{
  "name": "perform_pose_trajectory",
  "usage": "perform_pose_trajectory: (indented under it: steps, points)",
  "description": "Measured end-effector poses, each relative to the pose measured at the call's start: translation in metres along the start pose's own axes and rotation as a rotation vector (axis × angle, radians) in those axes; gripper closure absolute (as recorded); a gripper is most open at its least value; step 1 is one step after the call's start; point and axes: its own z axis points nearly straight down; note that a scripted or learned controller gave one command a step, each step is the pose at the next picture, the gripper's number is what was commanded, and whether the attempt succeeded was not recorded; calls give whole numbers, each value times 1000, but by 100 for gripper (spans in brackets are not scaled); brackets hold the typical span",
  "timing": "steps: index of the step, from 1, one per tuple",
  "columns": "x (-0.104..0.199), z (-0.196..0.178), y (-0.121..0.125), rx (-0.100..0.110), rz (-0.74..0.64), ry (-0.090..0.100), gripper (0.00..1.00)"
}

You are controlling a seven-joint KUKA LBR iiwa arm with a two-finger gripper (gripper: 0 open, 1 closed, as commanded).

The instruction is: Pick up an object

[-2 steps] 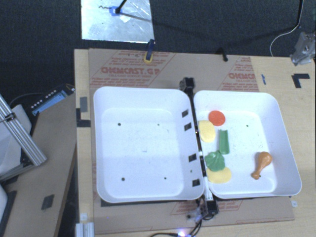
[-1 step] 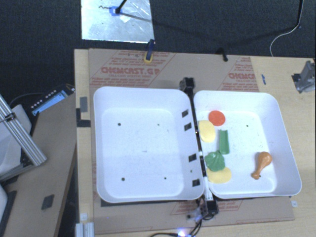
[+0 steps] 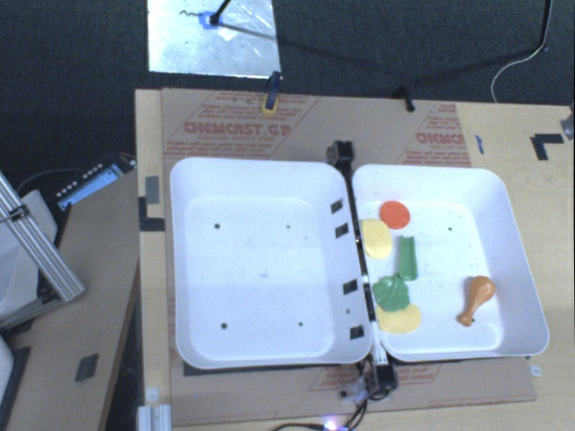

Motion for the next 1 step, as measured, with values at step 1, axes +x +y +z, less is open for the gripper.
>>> perform_pose_trajectory:
  steps: [1]
  points:
    - [6, -1, -45, 1, -4, 2, 100]
